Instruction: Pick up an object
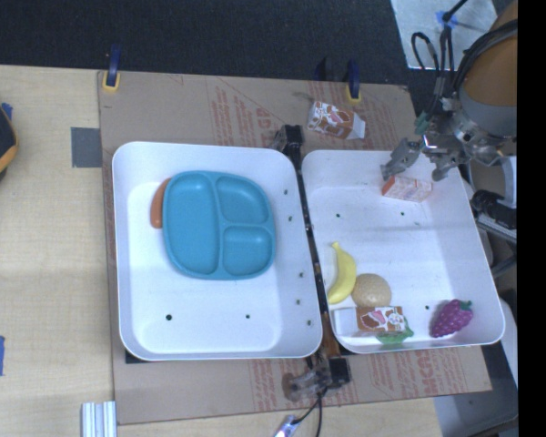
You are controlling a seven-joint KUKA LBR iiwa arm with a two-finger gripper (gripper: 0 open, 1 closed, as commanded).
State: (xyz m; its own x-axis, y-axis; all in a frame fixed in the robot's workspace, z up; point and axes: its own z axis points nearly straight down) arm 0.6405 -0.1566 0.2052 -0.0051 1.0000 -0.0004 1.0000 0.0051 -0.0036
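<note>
My gripper (420, 164) hangs over the far end of the right bin (455, 244), its two fingers spread apart and open. Just below the fingertips a small white and orange carton (407, 188) lies on the bin floor; it is not between the fingers. At the bin's near end lie a yellow banana (343, 273), a brown round bun (371, 289), a red and white carton (382, 320) and a purple bunch of grapes (450, 317).
The left bin (136, 299) holds a blue divided plate (220, 224) with an orange item (156, 205) poking out at its left. A red and white packet (335, 119) lies on the cardboard beyond the bins. Cables hang at the far right.
</note>
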